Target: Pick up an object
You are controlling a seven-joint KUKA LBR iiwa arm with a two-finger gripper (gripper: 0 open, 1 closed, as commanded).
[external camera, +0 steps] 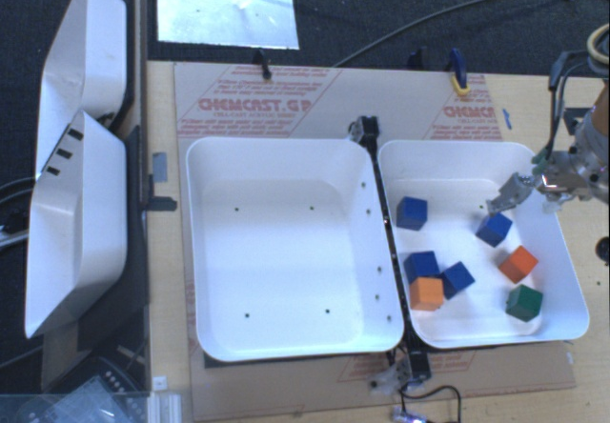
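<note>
Camera view looks down on a tabletop carrying two white bins side by side. The left bin fills the middle of the frame; the right bin sits at the lower right and holds the blocks. A blue block lies near its upper left, with another blue block below it touching an orange block, and a third blue block just beside those. At the bin's right sit an orange block and a green block. The arm reaches in from the right edge, its pincer just above a fourth blue block; whether it is wide or narrow I cannot tell.
</note>
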